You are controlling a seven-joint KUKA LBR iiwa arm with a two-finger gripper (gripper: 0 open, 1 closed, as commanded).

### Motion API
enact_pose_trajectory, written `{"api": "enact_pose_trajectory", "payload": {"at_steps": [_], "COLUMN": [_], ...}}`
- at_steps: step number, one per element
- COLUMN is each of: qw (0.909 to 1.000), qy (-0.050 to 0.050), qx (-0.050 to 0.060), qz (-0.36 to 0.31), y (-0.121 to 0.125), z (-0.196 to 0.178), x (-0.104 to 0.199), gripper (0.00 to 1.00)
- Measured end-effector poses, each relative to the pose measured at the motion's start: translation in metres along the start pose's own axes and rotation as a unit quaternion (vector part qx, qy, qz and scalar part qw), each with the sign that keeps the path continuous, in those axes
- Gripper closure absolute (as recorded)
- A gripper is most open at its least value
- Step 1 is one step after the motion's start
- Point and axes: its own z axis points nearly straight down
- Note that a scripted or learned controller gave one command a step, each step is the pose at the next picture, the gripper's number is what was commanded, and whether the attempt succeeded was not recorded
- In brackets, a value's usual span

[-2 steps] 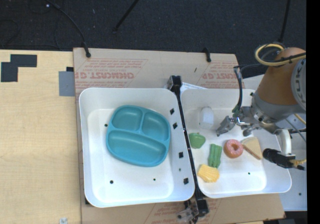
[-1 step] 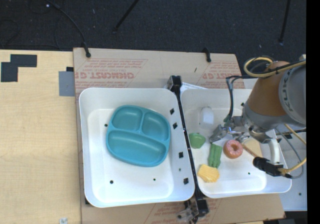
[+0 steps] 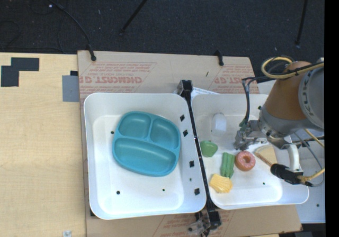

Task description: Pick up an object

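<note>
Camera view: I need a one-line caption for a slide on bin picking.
The arm's hand hovers over the right bin, just above a pink doughnut; a teal divided plate lies in the left bin.

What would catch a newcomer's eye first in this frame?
The large teal divided plastic plate dominates the left white bin. In the right white bin, a cluster of small toy foods draws the eye: a pink doughnut, a green pepper-like piece, a light green lump and a yellow piece. The grey arm's gripper hangs just above the doughnut.
</note>
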Motion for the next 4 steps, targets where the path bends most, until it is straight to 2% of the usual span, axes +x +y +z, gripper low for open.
{"api": "enact_pose_trajectory", "payload": {"at_steps": [2,3,4], "qw": [1.0000,1.0000,1.0000], "qy": [-0.001,-0.001,0.000], "qx": [-0.005,-0.003,-0.001], "qz": [-0.002,-0.002,-0.003], "y": [0.000,0.000,-0.004], "z": [-0.113,-0.134,-0.123], "x": [-0.013,-0.014,0.036], "gripper": [1.00,1.00,1.00]}}
